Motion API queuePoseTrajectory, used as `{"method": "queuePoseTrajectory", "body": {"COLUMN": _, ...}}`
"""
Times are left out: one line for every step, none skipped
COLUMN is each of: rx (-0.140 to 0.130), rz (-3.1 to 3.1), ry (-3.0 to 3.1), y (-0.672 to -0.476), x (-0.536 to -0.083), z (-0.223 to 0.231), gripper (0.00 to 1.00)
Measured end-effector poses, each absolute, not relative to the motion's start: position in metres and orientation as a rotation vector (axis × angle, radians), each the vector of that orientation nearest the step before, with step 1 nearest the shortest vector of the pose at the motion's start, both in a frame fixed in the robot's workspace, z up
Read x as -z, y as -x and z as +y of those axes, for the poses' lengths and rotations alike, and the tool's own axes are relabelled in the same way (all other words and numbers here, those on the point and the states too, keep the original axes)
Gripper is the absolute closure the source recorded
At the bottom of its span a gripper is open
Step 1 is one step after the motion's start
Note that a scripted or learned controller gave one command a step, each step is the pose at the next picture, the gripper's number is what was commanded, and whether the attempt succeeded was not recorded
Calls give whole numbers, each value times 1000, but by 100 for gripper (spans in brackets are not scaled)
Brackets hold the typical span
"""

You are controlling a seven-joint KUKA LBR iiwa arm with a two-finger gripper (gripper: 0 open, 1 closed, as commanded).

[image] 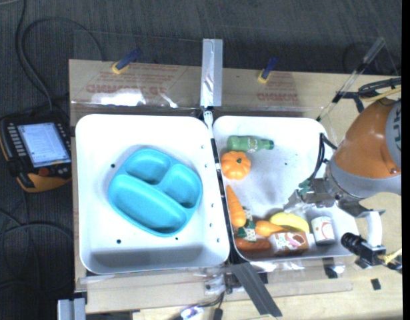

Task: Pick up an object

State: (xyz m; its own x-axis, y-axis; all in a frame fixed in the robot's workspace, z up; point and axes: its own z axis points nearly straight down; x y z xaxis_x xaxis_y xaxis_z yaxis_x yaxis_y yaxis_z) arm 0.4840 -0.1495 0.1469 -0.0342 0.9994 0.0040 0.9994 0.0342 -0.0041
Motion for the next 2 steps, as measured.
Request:
{"method": "queuePoseTrajectory", "body": {"rx": -1, "rz": -2255, "ry": 2179, "y": -484, "x": -147, "z": -150, "gripper": 0}}
{"method": "queuePoseTrajectory", "body": {"rx": 4, "rz": -2354, "ry": 2094, "y": -486, "x": -90, "z": -129, "gripper": 0}}
